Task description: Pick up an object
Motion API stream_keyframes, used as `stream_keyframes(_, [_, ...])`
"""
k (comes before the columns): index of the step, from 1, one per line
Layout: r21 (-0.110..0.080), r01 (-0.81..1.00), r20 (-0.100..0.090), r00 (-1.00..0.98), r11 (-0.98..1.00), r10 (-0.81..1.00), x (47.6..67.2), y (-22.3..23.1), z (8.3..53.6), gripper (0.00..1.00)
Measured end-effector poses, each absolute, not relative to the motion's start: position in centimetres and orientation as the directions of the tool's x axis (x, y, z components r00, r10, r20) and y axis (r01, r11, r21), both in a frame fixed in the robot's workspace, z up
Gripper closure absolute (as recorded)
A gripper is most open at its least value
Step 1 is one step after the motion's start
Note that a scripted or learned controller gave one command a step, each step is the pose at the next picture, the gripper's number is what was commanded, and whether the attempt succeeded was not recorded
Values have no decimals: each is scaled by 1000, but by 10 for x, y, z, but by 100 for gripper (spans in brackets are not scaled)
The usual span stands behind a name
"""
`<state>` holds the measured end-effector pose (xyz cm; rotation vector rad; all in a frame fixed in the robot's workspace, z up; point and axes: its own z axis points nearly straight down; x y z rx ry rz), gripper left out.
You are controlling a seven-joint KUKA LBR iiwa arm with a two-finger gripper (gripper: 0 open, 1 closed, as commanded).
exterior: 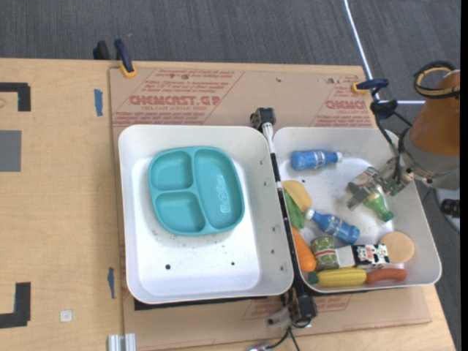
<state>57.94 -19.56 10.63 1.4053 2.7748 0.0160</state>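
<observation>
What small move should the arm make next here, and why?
Probably a short, straight lift to test the grasp. The gripper sits low in the right bin, right at a green bottle, but the picture doesn't settle whether it has caught it. The two blue bottles lie apart from it.

Illumination is bright, even and diffuse. The white bins (197, 141) appear near-overexposed without distinct glare. Shadows are soft and short. Focus is adequate centrally; detail softens slightly toward 3 o'clock.
</observation>
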Motion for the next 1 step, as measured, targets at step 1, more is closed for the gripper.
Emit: stream_keyframes(1, [2, 916, -2, -400, 400, 916, 583, -136, 173, 100])
